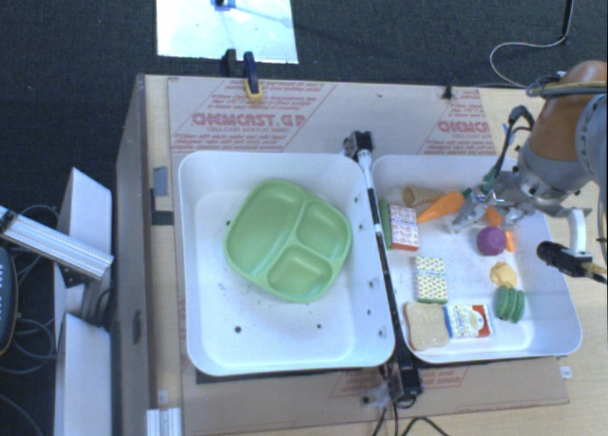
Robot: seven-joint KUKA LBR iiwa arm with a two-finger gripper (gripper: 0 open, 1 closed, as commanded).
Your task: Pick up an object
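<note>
1. The left bin (204, 263) holds a green divided plate (288, 239), tilted a little and lying toward the bin's middle. White floor shows all round it, widest along the near and left walls.
2. A dark divider strip (378, 235) runs between the two bins where their rims meet.
3. In the right bin (560, 325), just beside the divider, a red-and-white packet (403, 227) lies at the left wall. Nearer the camera sit a yellow-green patterned packet (431, 279), a slice of toast (427, 324) and a small printed carton (468, 320), the last two touching and close to the near rim.
4. Toward the far wall lie a tan cone (421, 196) and an orange carrot (441, 206), side by side.
5. The gripper (482, 208) hangs low over the bin's far middle, just right of the carrot's tip; its fingers appear spread, with nothing seen between them.
6. Just beyond it sit a purple ball (491, 239), a yellow piece (503, 274) and a green ridged piece (510, 304), in a line toward the near right corner, where bare floor remains.
</note>
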